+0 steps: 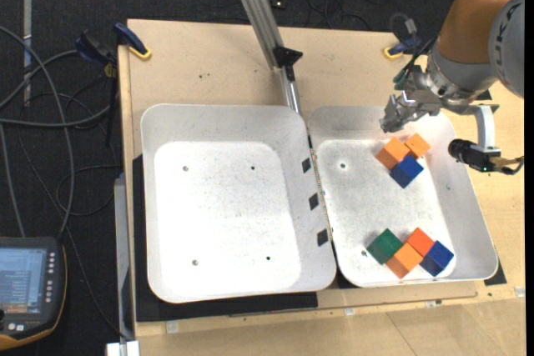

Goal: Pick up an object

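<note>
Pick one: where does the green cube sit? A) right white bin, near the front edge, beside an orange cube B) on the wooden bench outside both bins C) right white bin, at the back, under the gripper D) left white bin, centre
A: the green cube lies near the front of the right white bin, touching an orange cube in the front cluster, well apart from the gripper at the back.

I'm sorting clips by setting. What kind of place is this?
Most likely a robotics lab. A robot arm reaches over two white bins on a wooden bench, one holding coloured blocks, with loose cables and a handheld control pendant on the floor.
</note>
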